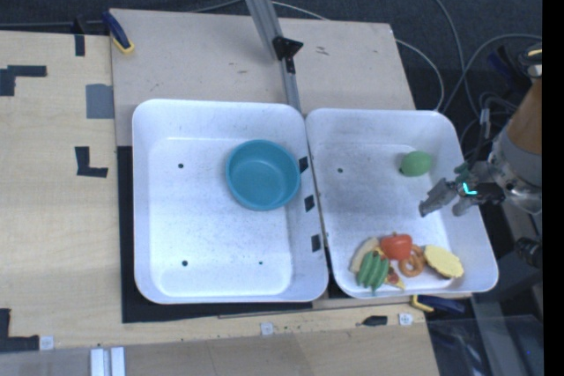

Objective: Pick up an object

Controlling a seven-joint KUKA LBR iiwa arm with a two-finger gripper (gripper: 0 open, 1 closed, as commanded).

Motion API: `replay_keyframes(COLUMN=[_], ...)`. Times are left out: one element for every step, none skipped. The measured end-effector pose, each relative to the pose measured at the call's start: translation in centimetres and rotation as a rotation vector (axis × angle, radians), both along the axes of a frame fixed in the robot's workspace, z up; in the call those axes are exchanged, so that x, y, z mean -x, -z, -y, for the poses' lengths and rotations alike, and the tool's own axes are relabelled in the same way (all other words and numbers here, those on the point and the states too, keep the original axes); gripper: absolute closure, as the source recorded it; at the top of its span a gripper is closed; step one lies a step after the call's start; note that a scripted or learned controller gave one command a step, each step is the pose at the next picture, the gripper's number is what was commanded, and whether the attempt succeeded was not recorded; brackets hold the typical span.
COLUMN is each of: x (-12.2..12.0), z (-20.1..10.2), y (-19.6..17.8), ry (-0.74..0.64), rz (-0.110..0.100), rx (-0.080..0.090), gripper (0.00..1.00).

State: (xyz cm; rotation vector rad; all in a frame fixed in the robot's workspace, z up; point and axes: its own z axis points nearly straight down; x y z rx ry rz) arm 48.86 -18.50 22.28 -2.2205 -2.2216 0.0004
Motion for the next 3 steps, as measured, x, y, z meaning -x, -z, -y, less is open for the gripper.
replay_keyframes(x=[0.0,-0.1,0.1], z=[0.0,0.6,0.8], y=[0.0,4.5,10.7], ry=[0.000,0.000,0.000], rz=[0.000,-0.004,-0.004], rx=[0.000,-0.001,-0.001], gripper=[0.00,0.00,0.00])
